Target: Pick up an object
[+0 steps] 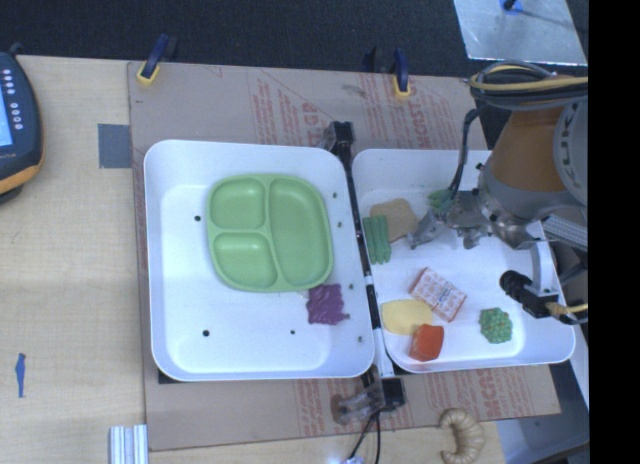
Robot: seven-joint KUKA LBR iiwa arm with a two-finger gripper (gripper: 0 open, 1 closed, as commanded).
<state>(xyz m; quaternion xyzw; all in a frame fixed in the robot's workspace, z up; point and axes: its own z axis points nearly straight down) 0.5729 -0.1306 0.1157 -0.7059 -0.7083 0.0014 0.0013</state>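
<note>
My gripper (pixel 445 234) hangs over the back of the right bin (pixel 545 352), its two grey fingers spread open with nothing between them. Just left of it lie a tan bread slice (pixel 398 216) and a green ridged piece (pixel 378 240). A small green item (pixel 440 197) peeks out behind the gripper. Nearer the front of this bin are a red-and-white packet (pixel 437 293), a yellow piece (pixel 403 315), a red piece (pixel 427 342) and a green broccoli floret (pixel 495 325). The left bin (pixel 170 282) holds a green divided plate (pixel 270 232) and a purple lump (pixel 325 304).
The grey and orange arm (pixel 530 152) covers the right bin's back right corner, with a black cable fitting (pixel 525 292) at its right wall. A pendant (pixel 15 122) lies at far left. Clamps (pixel 400 77) hold the cardboard's back edge. A curled tan object (pixel 462 434) rests in front.
</note>
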